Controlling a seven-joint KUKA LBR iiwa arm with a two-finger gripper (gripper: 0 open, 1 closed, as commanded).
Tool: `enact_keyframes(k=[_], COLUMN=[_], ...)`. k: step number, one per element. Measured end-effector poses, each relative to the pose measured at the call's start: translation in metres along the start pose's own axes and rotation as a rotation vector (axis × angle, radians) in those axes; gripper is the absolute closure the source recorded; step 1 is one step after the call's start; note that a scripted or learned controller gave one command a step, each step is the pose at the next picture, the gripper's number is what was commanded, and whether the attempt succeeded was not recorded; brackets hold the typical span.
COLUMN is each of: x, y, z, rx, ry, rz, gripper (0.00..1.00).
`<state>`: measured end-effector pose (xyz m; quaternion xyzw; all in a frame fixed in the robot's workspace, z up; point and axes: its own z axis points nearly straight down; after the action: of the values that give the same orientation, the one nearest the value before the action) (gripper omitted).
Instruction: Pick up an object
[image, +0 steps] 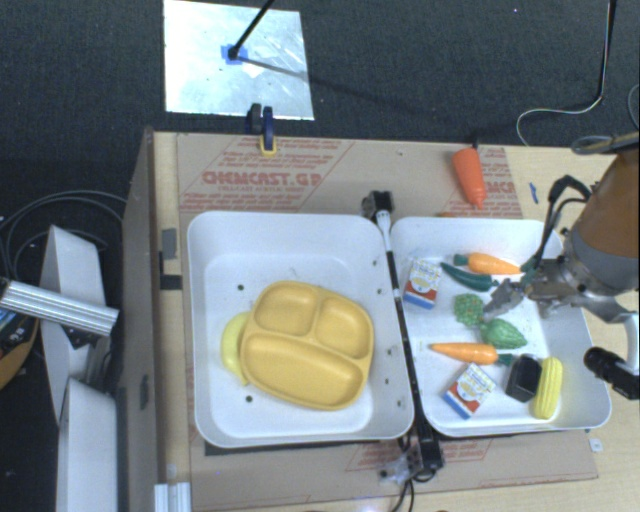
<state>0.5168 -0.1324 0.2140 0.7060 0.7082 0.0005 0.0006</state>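
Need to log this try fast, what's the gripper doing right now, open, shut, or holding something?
Gripper: cannot be told; it sits low over the right bin, just above the green leafy vegetable.

One fixed camera looks down aslant on both bins (300, 225) from above.

Green leafy toy vegetable (503, 332) flat in the right bin (580, 405), just above an orange carrot (465, 352).

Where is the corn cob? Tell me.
The corn cob lies in the right bin, near its front right corner, right beside a black block.
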Motion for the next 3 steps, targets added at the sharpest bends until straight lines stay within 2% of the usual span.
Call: enact_keyframes(k=[1, 2, 3], x=[-0.006, -0.005, -0.063], y=[-0.02, -0.02, -0.019], z=[0.13, 0.119, -0.013], rx=[0.0, -0.002, -0.004], ry=[0.0, 0.001, -0.003], rz=[0.002, 0.002, 0.003], gripper=[0.0, 1.0, 1.0])
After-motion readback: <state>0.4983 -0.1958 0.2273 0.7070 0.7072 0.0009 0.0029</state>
